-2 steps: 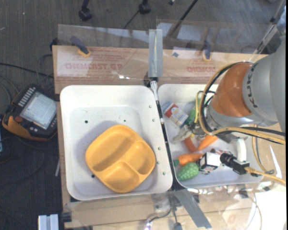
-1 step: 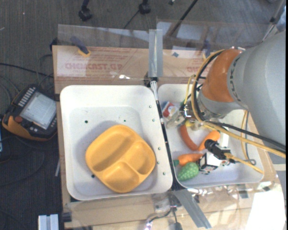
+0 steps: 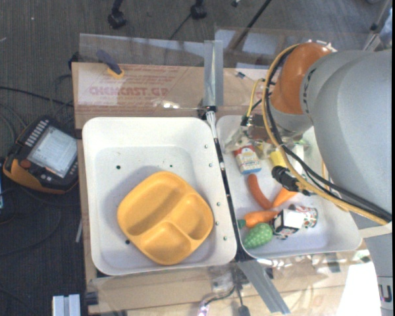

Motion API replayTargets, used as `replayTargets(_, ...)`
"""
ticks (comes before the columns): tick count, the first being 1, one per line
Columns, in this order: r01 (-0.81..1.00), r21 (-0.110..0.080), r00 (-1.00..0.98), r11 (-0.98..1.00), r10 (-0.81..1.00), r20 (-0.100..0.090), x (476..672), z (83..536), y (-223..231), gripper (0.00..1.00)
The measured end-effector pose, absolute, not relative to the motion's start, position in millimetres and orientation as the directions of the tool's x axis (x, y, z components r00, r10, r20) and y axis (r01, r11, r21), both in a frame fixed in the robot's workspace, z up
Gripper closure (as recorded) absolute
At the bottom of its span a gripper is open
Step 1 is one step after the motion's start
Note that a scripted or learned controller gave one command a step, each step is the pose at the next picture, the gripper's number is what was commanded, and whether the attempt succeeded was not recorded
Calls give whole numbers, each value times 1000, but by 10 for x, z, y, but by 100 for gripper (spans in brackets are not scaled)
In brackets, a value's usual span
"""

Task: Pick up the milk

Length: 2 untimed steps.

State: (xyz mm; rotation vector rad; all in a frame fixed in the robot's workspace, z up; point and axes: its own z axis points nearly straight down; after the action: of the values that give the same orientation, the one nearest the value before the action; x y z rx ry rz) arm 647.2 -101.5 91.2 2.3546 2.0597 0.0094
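Two shallow white bins sit side by side on the bench. Left bin (image 3: 99, 143) holds a yellow divided plastic plate (image 3: 164, 217). Right bin (image 3: 342, 232) holds the small red-and-white milk carton (image 3: 247, 160) near its upper left, an orange sausage-shaped toy (image 3: 257, 189) just below it, an orange carrot (image 3: 261, 216), a green leafy toy (image 3: 257, 236) and a white printed mug on its side (image 3: 299, 218). Grey arm with orange band (image 3: 303, 87) overhangs the right bin. Claw state: cannot tell.
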Motion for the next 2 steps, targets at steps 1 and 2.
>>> replayTargets(1,976,16,217,-217,976,-2,6402,916,-972,0)
replayTargets(2,751,14,660,-660,751,5,6429,914,-963,0)
